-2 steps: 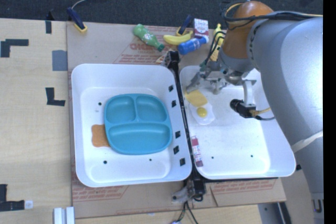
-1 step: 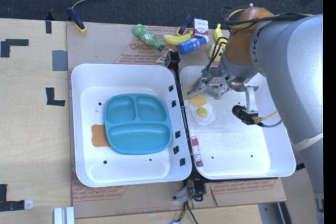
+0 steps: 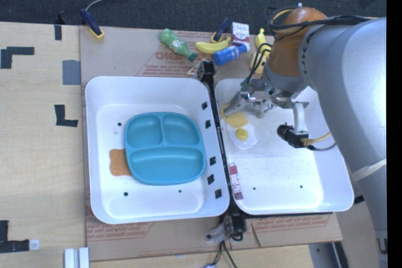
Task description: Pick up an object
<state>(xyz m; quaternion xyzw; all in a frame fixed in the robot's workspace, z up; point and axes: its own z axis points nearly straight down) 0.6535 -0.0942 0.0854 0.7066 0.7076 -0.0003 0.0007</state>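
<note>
Gripper (image 3: 246,103) lowered into right bin (image 3: 314,198); finger state cannot be told. Yellow object (image 3: 237,119) lies just below fingertips. Nothing seen lifted; pick judged not yet done.

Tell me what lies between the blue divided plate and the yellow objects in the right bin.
In the camera view, between the blue plate and the yellow objects stand the two bins' adjoining white walls, joined by black clips.
</note>
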